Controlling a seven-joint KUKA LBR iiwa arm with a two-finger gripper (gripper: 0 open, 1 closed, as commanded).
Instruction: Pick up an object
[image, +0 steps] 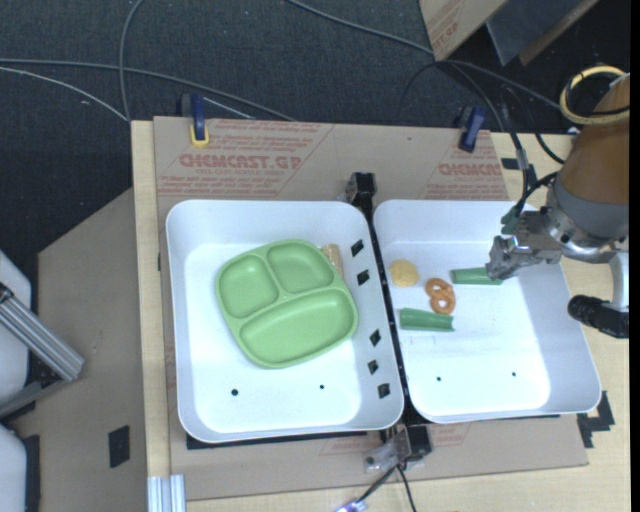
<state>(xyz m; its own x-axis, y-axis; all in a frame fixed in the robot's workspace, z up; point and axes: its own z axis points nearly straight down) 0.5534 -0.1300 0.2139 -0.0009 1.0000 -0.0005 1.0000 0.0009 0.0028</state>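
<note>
The right bin holds a small yellow round piece, an orange pretzel-shaped ring, a green pod and a flat green strip. My gripper hangs low over the right end of the green strip, reaching in from the right. The strip lies on the bin floor and points left from the gripper. In the left bin a green divided plate sits with a small tan piece at its upper right edge.
A black divider with clips runs between the two bins. The arm's grey and orange body stands over the right bin's far right side. Blue clamps hold the cardboard base at the back.
</note>
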